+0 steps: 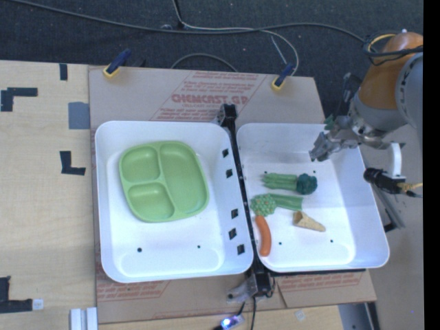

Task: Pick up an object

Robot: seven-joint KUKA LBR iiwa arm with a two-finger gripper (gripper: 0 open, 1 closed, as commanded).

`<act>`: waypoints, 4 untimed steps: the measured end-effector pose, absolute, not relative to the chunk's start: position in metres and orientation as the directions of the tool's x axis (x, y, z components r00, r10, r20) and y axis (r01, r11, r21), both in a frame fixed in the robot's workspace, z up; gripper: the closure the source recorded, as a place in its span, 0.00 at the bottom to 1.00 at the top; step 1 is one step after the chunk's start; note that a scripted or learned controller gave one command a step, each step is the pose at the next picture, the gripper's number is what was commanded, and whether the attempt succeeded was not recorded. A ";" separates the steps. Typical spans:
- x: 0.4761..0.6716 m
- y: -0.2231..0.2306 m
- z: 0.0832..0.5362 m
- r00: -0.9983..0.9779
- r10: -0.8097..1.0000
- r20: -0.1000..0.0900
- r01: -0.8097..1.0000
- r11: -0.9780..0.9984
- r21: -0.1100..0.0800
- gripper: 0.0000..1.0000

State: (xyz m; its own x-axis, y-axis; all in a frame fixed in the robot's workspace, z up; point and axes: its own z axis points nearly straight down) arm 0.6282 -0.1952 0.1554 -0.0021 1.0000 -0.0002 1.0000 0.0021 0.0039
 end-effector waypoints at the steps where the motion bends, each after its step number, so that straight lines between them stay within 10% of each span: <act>1: 0.632 -0.201 0.217 -0.001 1.000 -0.002 1.000 0.001 0.006 1.00; 4: 0.619 -0.109 0.259 -0.006 1.000 0.001 1.000 0.006 -0.001 1.00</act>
